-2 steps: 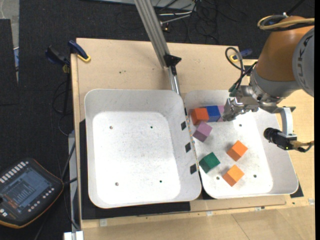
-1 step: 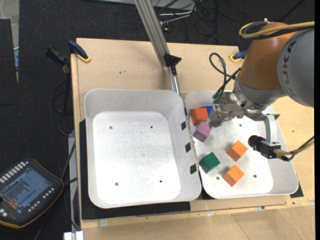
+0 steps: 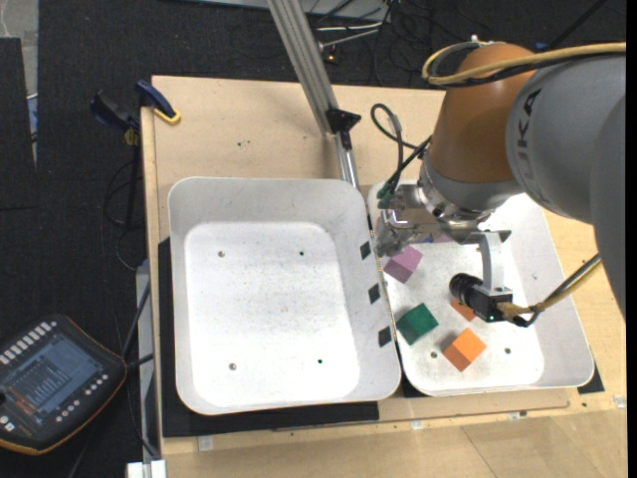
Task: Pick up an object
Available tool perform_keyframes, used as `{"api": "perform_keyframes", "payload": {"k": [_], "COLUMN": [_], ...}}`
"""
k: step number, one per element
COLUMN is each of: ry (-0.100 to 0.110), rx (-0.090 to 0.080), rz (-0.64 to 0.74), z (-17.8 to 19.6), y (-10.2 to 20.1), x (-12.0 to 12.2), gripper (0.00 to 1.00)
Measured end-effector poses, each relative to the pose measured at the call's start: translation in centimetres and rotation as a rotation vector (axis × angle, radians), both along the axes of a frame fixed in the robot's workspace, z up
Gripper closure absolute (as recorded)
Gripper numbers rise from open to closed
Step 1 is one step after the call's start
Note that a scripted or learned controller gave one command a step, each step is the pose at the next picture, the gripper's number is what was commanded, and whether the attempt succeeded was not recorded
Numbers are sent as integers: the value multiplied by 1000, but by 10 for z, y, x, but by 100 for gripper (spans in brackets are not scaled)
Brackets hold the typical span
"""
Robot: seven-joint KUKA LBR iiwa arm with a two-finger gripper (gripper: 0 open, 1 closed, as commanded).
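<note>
In the right bin point(image 3: 557, 361) lie a purple block point(image 3: 404, 264), a green block point(image 3: 417, 322) and an orange block point(image 3: 464, 349). A small red-orange piece point(image 3: 462, 311) is partly hidden under a black part on the arm's wrist. My gripper point(image 3: 397, 229) hangs low at the bin's far left corner. It sits just above and behind the purple block, and the wrist hides its tips.
The left bin point(image 3: 269, 267) lies beside the right one. A slanted metal pole point(image 3: 309, 58) ends at the bins' far junction. A blue and yellow clamp point(image 3: 151, 101) sits at the bench's far left corner. A teach pendant point(image 3: 45, 381) rests off the bench, lower left.
</note>
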State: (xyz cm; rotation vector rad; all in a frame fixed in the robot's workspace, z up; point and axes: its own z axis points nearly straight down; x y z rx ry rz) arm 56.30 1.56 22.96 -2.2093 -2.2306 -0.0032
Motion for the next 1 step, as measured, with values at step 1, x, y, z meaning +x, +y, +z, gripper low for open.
{"api": "perform_keyframes", "payload": {"k": [1], "ry": [-1], "rx": [-1], "rz": [-1], "z": [11], "y": [55], "x": [-12], "gripper": [100]}}
